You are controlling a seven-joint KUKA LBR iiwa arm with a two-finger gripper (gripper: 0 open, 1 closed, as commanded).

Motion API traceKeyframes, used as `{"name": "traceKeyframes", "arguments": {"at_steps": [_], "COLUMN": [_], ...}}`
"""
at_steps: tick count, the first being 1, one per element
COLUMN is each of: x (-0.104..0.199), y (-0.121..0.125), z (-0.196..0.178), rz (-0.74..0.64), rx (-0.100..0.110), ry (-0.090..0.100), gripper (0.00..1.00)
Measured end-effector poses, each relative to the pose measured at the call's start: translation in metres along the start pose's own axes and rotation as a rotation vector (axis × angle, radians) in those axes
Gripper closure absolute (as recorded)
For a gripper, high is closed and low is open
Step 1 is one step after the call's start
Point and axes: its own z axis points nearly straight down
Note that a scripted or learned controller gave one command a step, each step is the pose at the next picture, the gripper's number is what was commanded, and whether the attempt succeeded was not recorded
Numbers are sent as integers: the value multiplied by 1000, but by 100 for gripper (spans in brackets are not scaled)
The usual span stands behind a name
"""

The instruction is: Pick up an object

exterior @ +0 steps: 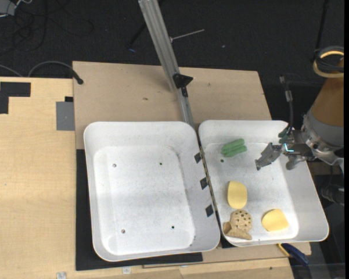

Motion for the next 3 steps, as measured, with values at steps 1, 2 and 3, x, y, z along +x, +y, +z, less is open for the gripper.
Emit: {"name": "traceKeyframes", "arguments": {"at_steps": [1, 2, 3], "x": [-1, 6, 12], "y": [1, 0, 1], "z": [-3, 43, 88], "rz": [2, 3, 4], "rx": [-5, 0, 0], "ry": [-1, 0, 0], "gripper": [0, 0, 0]}}
